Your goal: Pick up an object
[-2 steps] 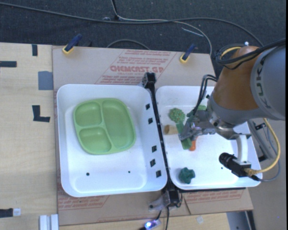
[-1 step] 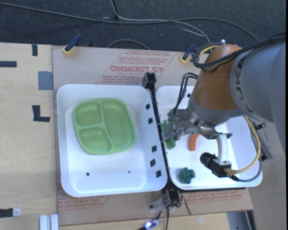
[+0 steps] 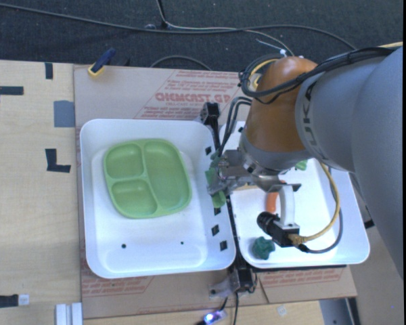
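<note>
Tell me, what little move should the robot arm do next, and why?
Probably go a little lower. The arm's wrist hangs over the left edge of the right bin, hiding what lies under it. A dark green object and an orange one lie in that bin nearby, and I see nothing held.

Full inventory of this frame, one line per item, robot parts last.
bins: 2, white, side by side on the bench
divided plate: 1, light green, in the left bin's upper half
small green object: 1, dark green, near the right bin's front edge
orange object: 1, orange, in the right bin, partly hidden by the arm
clamp: 1, blue and yellow, on the board's far left corner
arm: 1, grey with orange band, above the right bin
</note>
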Robot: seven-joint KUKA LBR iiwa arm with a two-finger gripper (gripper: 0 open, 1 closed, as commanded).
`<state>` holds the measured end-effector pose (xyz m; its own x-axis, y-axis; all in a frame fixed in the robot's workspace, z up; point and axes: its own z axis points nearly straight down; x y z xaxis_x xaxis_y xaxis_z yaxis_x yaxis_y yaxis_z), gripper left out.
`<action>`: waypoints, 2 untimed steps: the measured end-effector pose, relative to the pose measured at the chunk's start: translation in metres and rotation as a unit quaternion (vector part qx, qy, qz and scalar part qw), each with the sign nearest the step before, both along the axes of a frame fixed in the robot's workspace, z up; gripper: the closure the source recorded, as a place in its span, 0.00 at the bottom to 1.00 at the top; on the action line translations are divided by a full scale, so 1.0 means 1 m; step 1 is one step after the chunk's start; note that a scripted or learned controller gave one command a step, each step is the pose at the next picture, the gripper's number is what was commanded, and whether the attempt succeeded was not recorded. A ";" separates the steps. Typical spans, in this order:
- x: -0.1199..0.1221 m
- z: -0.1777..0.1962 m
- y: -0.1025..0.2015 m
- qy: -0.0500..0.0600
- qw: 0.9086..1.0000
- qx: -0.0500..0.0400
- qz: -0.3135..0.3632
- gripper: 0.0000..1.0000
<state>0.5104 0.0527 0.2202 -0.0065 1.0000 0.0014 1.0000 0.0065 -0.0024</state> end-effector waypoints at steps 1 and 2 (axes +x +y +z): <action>0.034 0.002 0.049 -0.001 1.000 0.000 0.000 1.00; 0.022 0.013 0.048 0.000 1.000 0.000 -0.002 1.00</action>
